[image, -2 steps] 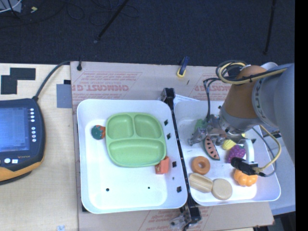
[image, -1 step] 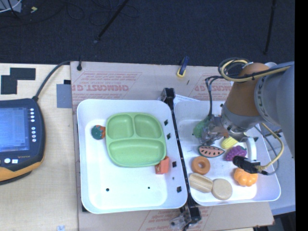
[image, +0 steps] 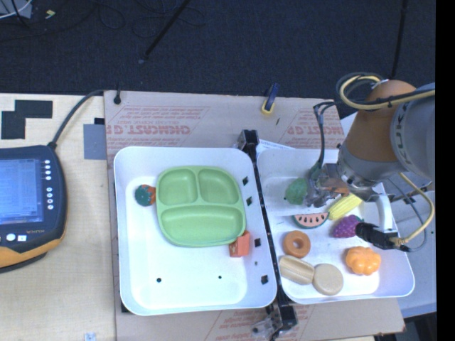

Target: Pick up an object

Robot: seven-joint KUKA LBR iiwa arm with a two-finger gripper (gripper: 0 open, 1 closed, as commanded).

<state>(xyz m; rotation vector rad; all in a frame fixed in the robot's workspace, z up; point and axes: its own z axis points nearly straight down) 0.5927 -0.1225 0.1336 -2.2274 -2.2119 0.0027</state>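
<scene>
The grey arm (image: pixel 419 130) reaches in from the right, its orange band (image: pixel 373 130) sitting above and right of the wrist. The wrist tilts down and leftward, ending in the gripper (image: pixel 323 189), which hangs low with dark cables looping off the arm above and behind it. The arm's bulk lies up and right of the jaws

Cardboard sheet (image: pixel 185 123): upside-down red print, illegible.
</scene>
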